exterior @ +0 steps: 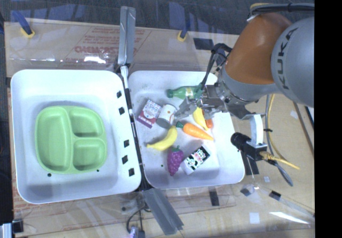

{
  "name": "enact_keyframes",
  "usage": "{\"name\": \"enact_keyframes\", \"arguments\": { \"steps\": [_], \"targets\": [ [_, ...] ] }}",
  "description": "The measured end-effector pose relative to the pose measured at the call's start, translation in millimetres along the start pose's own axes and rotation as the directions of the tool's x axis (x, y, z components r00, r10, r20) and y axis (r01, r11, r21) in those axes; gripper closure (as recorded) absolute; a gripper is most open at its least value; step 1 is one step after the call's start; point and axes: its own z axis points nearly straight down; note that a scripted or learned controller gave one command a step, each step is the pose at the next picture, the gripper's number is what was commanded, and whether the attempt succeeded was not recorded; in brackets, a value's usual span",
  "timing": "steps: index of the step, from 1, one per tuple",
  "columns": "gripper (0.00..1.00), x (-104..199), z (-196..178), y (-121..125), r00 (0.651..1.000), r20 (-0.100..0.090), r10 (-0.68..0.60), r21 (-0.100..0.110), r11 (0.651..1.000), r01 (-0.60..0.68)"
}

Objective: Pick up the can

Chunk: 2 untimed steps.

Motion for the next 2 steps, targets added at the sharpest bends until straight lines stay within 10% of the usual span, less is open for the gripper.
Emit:
{"name": "enact_keyframes", "arguments": {
  "steps": [1,2],
  "targets": [
    [0.0,9.1,39.8,56.8,0.976,0.001,0.22,-0.001,0.976,-0.22],
    [0.0,-26.0,157.1,86.6,0.972,0.0,0.233,-0.012,0.972,-0.233]
  ]
}}
